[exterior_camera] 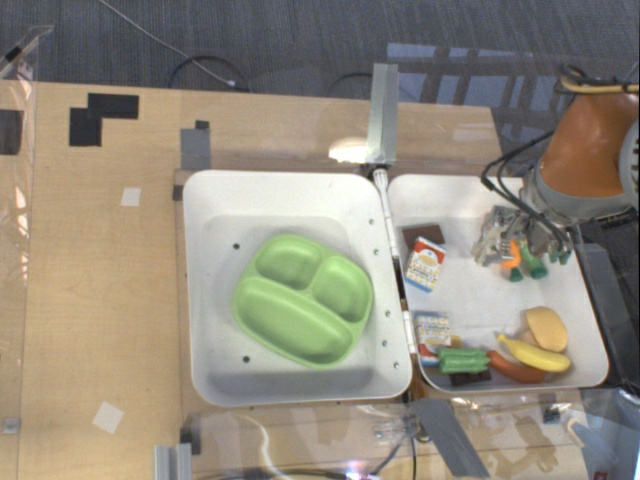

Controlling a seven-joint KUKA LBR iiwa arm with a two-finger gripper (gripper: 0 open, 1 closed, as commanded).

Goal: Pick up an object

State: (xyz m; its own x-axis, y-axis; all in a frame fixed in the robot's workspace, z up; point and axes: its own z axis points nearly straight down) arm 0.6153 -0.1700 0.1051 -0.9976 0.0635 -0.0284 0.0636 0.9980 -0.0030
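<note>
The gripper [512, 246] is hanging over the right bin [460, 203], fingers closing around a small orange-and-green toy [520, 261].

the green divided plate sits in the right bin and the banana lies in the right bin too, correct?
Not quite. The camera view shows the green divided plate in the left bin, on its own. The banana does lie in the right bin.

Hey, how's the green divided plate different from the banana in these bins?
The green divided plate lies alone in the left bin; the banana lies in the right bin among other items. The plate is far bigger than the banana. The plate is green with three compartments; the banana is yellow and curved. Both lie flat, apart from the pincer.
</note>
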